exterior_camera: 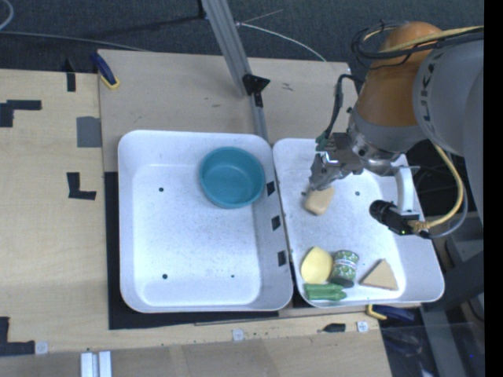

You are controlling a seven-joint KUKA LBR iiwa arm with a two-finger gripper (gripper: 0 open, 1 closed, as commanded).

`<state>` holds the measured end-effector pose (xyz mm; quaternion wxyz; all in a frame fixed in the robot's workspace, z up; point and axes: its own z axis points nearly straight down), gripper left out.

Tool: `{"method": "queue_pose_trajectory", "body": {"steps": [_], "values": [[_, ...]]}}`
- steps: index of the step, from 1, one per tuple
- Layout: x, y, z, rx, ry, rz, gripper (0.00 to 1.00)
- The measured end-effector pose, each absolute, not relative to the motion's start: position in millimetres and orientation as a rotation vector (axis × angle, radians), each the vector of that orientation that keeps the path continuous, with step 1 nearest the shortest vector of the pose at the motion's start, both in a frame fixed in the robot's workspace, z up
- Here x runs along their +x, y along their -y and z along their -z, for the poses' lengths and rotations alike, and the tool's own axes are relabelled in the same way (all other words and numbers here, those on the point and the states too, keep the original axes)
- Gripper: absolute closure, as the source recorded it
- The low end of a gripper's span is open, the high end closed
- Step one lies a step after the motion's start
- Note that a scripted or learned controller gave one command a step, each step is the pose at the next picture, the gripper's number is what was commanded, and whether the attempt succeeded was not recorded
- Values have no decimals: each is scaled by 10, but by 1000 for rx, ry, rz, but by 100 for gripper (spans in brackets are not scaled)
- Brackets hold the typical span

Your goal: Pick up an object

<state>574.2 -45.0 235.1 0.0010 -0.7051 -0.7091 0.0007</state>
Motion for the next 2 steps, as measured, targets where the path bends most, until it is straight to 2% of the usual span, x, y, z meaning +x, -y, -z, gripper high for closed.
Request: {"method": "queue_pose_trajectory", "body": {"steps": [1,2], "values": [[5867,-59,-2418,-2213,2228,1,100],[6143,-622,-2360,-2212,2229,1,100]]}}
